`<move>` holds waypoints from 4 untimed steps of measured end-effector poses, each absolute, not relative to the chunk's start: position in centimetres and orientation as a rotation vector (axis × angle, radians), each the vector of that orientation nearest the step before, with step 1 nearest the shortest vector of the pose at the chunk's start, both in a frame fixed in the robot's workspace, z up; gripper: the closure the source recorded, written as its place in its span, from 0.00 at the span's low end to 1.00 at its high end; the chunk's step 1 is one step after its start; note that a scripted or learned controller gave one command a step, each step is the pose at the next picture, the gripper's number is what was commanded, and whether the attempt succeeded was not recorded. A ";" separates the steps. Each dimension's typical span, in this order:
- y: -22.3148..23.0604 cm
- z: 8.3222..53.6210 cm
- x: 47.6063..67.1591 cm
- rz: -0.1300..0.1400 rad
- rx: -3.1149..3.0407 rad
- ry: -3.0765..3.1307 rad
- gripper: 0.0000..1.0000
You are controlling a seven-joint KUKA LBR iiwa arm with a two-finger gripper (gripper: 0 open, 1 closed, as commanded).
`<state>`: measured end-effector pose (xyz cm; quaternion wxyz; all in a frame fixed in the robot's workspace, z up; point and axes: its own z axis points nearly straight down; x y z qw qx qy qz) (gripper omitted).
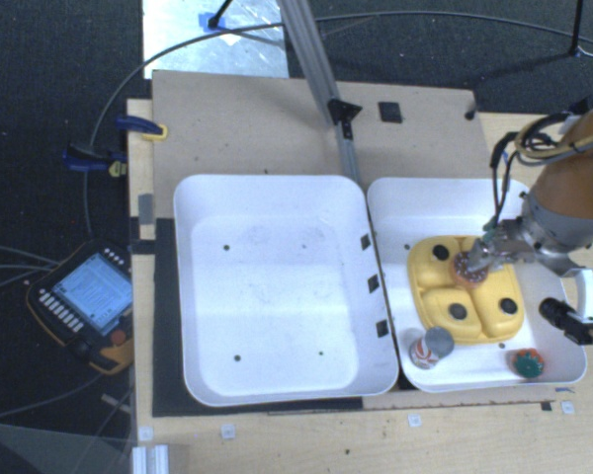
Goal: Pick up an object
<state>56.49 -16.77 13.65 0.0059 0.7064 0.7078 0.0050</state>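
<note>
Tool (471, 265) low over the yellow tray (465, 294) in the right bin (395, 205) — grip state unclear, small grey-red object (430, 347) and green ball (529, 363) nearby.

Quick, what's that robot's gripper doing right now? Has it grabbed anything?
Gripper: down over the yellow block in the right bin, but whether it is open, closed or holding anything cannot be told.
</note>
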 end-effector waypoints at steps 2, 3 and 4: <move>-16.5 24.6 56.2 0.006 2.212 2.220 1.00; -16.6 30.1 56.3 0.006 2.211 2.222 1.00; -10.9 29.0 56.6 0.003 2.210 2.233 1.00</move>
